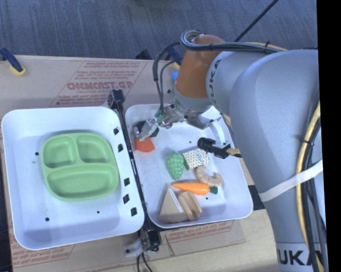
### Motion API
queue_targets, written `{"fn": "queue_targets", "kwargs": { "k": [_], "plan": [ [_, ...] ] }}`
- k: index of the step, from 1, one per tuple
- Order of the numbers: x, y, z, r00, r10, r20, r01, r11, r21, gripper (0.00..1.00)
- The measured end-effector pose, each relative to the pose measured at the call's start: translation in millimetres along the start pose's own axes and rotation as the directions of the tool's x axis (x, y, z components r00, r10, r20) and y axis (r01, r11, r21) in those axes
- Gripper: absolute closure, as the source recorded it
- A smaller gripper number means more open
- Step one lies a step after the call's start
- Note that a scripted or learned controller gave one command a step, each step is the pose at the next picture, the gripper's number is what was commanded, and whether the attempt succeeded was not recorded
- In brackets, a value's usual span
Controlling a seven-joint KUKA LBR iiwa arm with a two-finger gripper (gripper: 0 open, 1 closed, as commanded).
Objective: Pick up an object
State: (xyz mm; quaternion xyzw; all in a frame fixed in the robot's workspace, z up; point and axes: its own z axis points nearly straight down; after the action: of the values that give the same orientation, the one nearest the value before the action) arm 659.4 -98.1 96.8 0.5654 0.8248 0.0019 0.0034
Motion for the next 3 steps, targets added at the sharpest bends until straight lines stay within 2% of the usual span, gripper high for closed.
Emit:
{"fn": "queue_targets", "kwargs": {
  "k": [1,2,3],
  "plan": [
    [19,-101,-1,0.999,-0.054,0.000,0.054,0.999,-0.002,0.00],
    [20,-100,-11,0.998,-0.059,-0.001,0.059,0.998,-0.001,1.00],
    [50,-62,-95,0.952,0.306,-0.002,-0.306,0.952,0.010,1.00]
  ]
}}
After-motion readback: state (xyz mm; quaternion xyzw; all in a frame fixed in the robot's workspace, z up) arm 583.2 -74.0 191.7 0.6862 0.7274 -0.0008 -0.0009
